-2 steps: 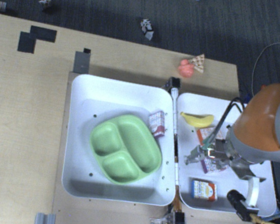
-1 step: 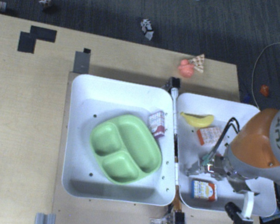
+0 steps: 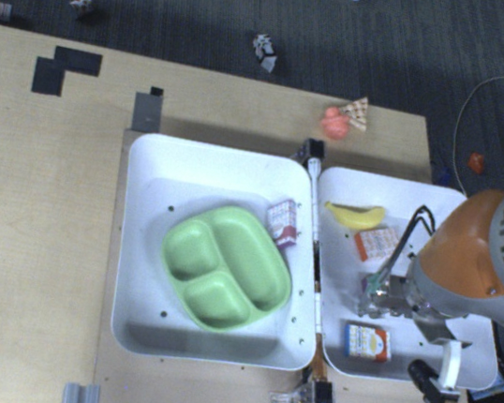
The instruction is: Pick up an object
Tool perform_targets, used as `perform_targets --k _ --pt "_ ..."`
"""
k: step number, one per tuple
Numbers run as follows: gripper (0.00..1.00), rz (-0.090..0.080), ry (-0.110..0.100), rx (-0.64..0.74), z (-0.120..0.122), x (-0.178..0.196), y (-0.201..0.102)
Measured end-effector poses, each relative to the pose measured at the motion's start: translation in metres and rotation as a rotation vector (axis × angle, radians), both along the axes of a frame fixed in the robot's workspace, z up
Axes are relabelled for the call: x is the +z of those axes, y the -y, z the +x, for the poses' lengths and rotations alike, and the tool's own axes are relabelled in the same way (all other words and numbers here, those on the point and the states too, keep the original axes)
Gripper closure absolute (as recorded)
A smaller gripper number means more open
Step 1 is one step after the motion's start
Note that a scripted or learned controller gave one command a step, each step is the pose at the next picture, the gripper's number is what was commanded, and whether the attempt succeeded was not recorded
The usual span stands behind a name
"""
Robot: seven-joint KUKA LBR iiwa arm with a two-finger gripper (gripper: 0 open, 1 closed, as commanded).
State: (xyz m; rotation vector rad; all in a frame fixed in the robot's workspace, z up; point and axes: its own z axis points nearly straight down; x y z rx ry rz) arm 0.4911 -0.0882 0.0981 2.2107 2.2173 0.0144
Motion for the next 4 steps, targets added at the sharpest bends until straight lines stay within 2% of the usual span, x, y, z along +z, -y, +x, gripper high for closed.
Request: perform_targets --k 1,2,3,4 --pt "0.00 0.000 0.000 0.000 0.000 0.000 0.000" --pt "1.00 0.000 0.003 0.003 0.001 0.010 -0.001" --pt "0.00 0.000 0.003 0.002 0.001 0.010 -0.001" --pt "0.00 0.000 -0.007 -0.002 -0.002 -0.011 0.000"
